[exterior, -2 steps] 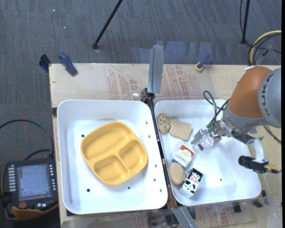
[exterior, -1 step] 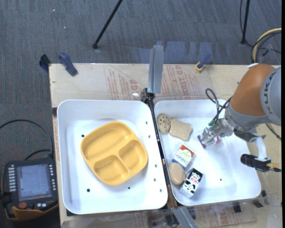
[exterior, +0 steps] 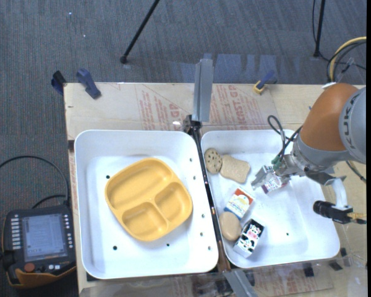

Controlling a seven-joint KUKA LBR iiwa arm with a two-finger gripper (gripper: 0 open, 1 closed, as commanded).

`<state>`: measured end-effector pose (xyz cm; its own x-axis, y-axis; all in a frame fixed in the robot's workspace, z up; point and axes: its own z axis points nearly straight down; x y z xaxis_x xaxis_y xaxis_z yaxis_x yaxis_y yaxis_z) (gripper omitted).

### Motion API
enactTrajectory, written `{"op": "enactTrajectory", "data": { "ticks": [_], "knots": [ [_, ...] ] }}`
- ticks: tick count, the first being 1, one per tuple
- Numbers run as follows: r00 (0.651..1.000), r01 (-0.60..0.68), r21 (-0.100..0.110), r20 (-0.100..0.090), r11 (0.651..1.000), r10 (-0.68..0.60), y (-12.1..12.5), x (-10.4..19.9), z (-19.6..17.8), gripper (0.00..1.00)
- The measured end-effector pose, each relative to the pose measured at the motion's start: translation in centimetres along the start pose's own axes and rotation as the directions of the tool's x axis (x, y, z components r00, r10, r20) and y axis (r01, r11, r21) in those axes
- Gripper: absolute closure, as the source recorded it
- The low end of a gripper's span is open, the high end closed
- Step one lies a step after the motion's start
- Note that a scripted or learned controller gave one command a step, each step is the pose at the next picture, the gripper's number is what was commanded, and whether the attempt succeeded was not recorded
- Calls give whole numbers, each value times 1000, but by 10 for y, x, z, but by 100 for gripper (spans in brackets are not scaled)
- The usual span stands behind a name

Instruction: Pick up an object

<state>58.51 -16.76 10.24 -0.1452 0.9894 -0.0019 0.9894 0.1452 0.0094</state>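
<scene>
Starting at nine o'clock, a yellow tray [exterior: 148,198] lies in the left bin [exterior: 86,166], while the right bin [exterior: 309,240] holds a cookie [exterior: 213,160], toast [exterior: 235,169], two cartons [exterior: 239,203] [exterior: 249,237] and, at three o'clock, the gripper [exterior: 267,179], its grip impossible to tell.

A robot arm [exterior: 334,129] with a rounded orange band above its wrist. Next to the band sits a grey shell bearing part of a dark printed letter. Below the band the wrist narrows into a grey collar. Thin black cables [exterior: 281,135] loop out from the wrist side. The gripper [exterior: 269,179] is a small cluster of silver metal and pale parts with a spot of green and a touch of red, too small to make out further.
</scene>
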Motion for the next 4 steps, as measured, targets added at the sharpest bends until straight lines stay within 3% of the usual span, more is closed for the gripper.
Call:
{"op": "enactTrajectory", "data": {
  "ticks": [1,2,3,4],
  "knots": [
    [999,-38,2,-1,999,38,5,-6,10,0],
    [999,-40,0,2,999,40,6,-8,0,100],
    [999,-41,0,2,999,41,5,-8,0,0],
    [990,-141,1,-1,990,141,11,-19,10,0]
  ]
}}
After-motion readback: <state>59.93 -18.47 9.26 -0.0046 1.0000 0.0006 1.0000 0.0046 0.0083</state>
